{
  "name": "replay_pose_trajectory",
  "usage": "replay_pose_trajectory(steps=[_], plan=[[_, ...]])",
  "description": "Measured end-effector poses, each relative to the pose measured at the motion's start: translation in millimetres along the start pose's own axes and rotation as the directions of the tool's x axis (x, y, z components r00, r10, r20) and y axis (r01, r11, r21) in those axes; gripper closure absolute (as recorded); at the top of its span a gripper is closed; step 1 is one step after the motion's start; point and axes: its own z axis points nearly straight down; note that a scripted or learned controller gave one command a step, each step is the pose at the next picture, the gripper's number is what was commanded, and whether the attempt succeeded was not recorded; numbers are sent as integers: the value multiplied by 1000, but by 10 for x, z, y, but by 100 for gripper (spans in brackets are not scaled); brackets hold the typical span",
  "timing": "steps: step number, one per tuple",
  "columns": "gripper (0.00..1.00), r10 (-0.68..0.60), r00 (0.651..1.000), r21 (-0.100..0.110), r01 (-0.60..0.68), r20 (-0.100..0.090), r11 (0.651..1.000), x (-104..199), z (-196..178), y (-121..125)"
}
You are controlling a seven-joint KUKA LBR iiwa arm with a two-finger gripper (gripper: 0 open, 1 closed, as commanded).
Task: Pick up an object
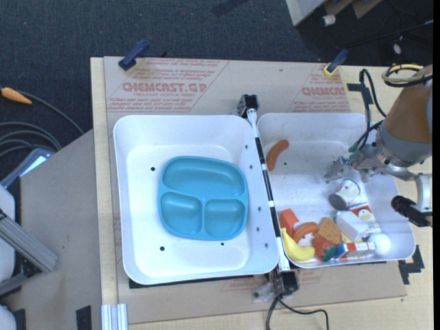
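Observation:
My gripper (pixel 342 171) hangs low over the middle right of the right bin (pixel 309 126), reaching in from the right edge. Just below it lie a small grey and white object (pixel 343 194) and a white carton (pixel 359 222). An orange sausage-shaped toy (pixel 276 154) lies alone to the gripper's left, near the bin divider. At the bin's front sits a heap of toys: a yellow banana (pixel 297 248), a red piece (pixel 289 218), a tan cracker (pixel 328 231) and a white ball (pixel 380 243). I see nothing clearly held.
The left bin (pixel 130 150) holds a blue divided plate (pixel 203 196). Black clamps (pixel 248 104) join the bins at the back and front. The arm's grey and orange body (pixel 410 126) overhangs the right bin's right rim.

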Motion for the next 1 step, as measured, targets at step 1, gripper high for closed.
replay_pose_trajectory(steps=[1], plan=[[0,1,1000,4,-1,-2,1000,272,103,-610]])
